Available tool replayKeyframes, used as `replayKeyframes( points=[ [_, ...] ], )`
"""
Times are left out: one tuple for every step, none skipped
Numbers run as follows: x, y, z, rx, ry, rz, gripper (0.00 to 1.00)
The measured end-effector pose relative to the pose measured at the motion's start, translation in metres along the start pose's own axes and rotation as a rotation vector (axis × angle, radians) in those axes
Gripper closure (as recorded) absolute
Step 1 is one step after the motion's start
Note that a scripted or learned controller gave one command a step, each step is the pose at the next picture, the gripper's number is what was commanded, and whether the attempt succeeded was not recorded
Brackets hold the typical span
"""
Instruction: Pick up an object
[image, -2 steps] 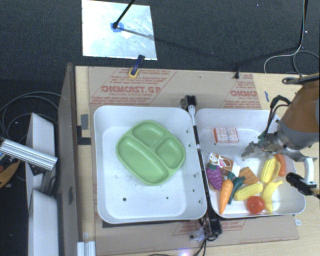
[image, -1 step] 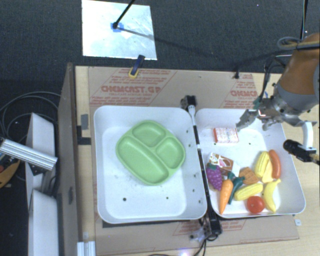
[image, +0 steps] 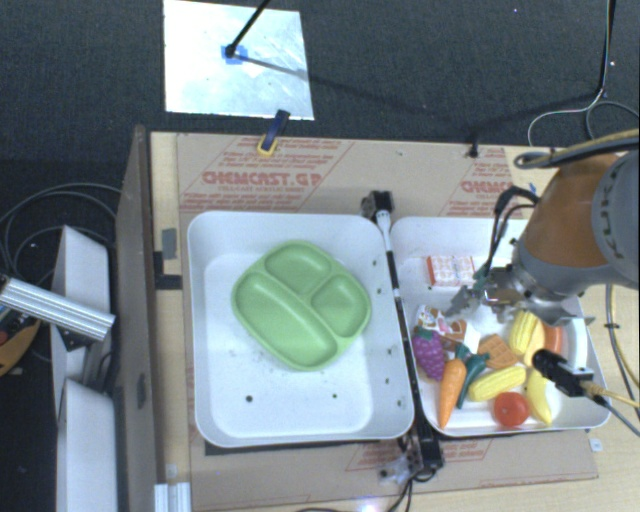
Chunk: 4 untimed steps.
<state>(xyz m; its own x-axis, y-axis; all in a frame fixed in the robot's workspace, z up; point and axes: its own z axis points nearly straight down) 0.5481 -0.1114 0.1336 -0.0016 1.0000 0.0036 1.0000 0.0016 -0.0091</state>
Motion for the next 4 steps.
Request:
replayKeyframes(
  points=[
    [0.012, -0.004, 0.024, -0.034, -0.009, 0.002, 0.0],
    [-0.013, 0.014, 0.043, -0.009, -0.003, -0.002, 0.0],
    [-0.068, 0.023, 0.047, -0.003, 0.019, -0.005, 0.0],
    [-0.07, 0.024, 0.035, -0.012, 0.004, -0.009, 1.0]
  ],
)
